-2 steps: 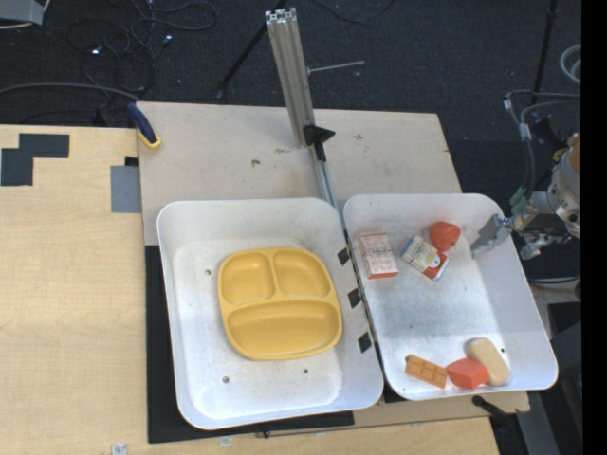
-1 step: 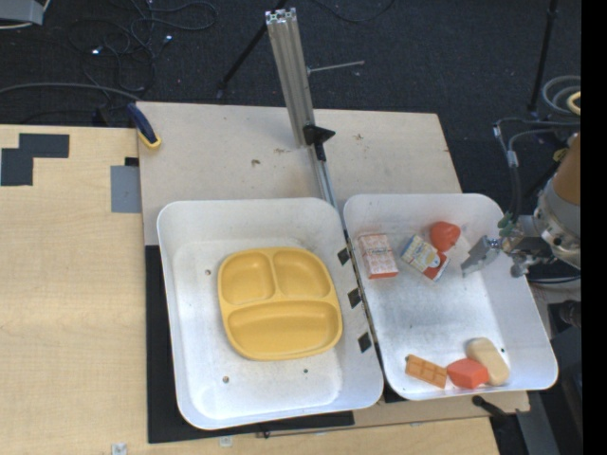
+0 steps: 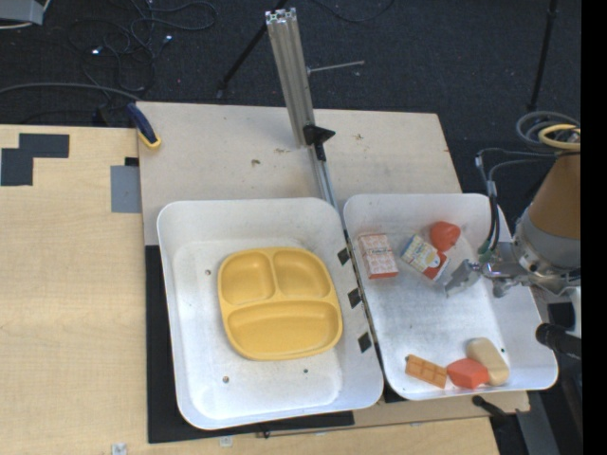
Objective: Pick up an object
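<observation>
We see two white bins side by side on the counter. The left bin (image 3: pixel 180 254) holds a yellow divided plate (image 3: pixel 280 301). The right bin (image 3: pixel 398 368) holds the pickable items, scattered loose: a small carton (image 3: pixel 377 254), a red-capped pouch (image 3: pixel 432 246), and an orange block (image 3: pixel 426 371) near the front edge. The hand (image 3: pixel 471 278) hovers, fingers apart and empty, beside the pouch, seemingly lining up a grasp.

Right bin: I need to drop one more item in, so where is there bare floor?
The middle of the right bin is bare, between the carton above and the orange block below. It is crowded along the top by the claw and in the lower right corner.
</observation>
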